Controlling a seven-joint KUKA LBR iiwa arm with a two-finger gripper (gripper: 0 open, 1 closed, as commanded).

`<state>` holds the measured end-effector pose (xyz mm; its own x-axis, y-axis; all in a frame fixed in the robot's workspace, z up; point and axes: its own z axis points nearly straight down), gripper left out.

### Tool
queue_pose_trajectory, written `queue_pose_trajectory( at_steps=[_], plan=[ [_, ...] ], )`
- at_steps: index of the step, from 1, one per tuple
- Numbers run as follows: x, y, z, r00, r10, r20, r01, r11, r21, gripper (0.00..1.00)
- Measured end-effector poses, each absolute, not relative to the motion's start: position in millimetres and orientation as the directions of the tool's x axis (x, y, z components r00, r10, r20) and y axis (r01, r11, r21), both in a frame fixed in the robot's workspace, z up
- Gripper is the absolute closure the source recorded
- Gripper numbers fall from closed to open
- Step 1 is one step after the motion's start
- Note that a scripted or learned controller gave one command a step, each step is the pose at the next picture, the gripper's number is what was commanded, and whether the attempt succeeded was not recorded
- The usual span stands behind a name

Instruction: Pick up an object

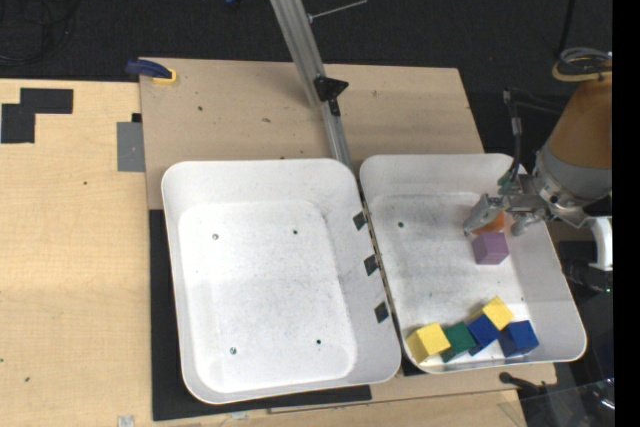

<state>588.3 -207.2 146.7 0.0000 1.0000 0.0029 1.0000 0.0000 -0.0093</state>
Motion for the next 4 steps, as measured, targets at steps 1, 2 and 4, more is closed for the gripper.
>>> queue_pose_trajectory(
  at_steps=[1, 2, 4],
  plan=[
    [586.8, -206.1, 92.8, 0.0, 1.0, 0.002, 1.0, 0.0, -0.007, 0.0],
    [587.7, -207.0, 105.4, 0.003, 1.0, 0.001, 1.0, -0.002, -0.005, 1.0],
    [592.6, -202.5, 192.2, -0.001, 1.0, 0.0, 1.0, 0.001, 0.001, 1.0]
  ],
)
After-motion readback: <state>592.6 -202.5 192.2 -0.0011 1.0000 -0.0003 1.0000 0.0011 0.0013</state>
